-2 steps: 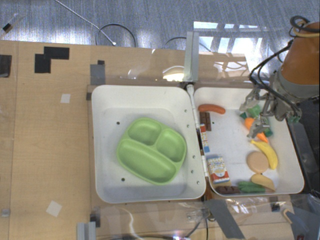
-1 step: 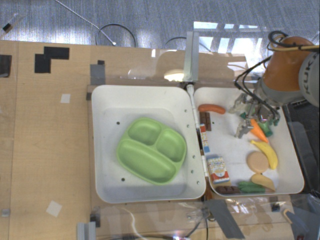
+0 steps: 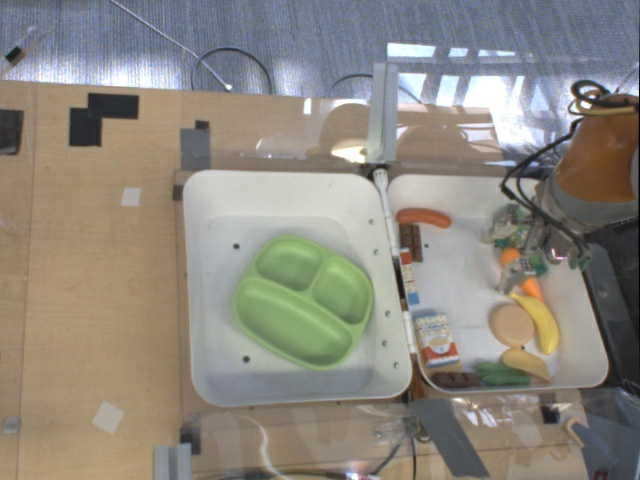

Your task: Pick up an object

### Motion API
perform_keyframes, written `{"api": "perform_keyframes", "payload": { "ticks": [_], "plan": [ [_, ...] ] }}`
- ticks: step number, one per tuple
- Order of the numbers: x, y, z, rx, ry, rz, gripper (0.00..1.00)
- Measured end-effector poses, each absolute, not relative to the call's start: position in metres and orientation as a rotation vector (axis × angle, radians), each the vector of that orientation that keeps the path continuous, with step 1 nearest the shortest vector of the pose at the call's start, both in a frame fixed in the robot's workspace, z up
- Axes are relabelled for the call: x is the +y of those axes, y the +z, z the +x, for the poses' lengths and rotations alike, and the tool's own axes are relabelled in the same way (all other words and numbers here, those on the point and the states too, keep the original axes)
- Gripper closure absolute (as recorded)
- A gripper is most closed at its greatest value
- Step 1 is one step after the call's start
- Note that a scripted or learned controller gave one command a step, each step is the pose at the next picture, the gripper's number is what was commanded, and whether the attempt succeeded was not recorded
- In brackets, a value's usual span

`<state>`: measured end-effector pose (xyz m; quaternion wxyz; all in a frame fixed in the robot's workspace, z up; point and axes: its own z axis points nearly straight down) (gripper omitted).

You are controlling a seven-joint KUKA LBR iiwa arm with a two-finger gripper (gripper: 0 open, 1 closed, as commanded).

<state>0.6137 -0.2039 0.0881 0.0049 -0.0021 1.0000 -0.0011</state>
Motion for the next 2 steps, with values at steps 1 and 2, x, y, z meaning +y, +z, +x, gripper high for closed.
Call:
{"api": "perform_keyframes", "payload": {
  "ticks": [1,2],
  "plan": [
    [-0.201,0.105,0.62,3.114,-0.008,-0.019,1.0],
    [-0.205,0.091,0.552,3.115,-0.002,0.253,1.0]
  ]
}}
